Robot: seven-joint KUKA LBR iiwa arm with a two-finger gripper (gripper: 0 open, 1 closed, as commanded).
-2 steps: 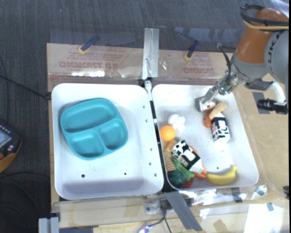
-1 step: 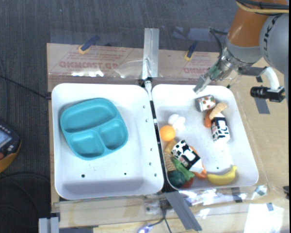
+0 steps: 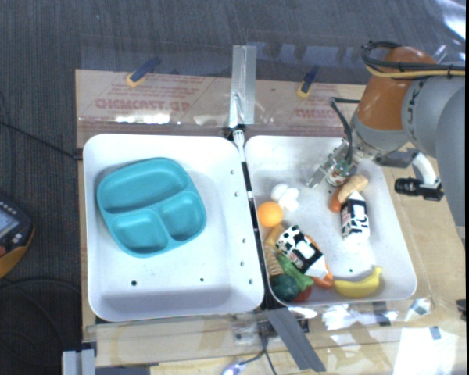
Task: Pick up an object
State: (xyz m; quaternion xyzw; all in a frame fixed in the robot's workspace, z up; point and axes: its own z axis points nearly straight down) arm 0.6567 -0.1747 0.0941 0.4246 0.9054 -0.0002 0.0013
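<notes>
Far left, beside the desk, a handheld pendant (image 3: 1, 237) lies on the dark floor. On the desk (image 3: 102, 92) sit 2 white bins. The left bin (image 3: 102, 287) holds 1 teal divided tray (image 3: 150, 204), set at a slight angle.

Across the divider, the right bin (image 3: 399, 264) carries the clutter. Along its left wall I see an orange ball (image 3: 269, 213), a small white lump (image 3: 284, 197) just above it, a black-and-white cow-patterned block (image 3: 298, 248) and a green-and-red toy (image 3: 291, 284) at the bottom corner. A banana (image 3: 358, 282) lies along the bin's near wall, its long axis running left to right.

Further right, a black-and-white bottle (image 3: 355, 218) lies nearly straight up and down the view, and a tan, bread-like piece (image 3: 349, 188) touches its upper end, slanting up to the right.

My jaws (image 3: 333, 167) hang over the upper part of this bin, their metal tip pointing down and left. I cannot tell whether they are open or closed, and nothing shows between them. The tan piece is the nearest thing, just below and slightly right of my tip; I judge that the coming move turns on dropping that short way and squaring across its slanted axis.
</notes>
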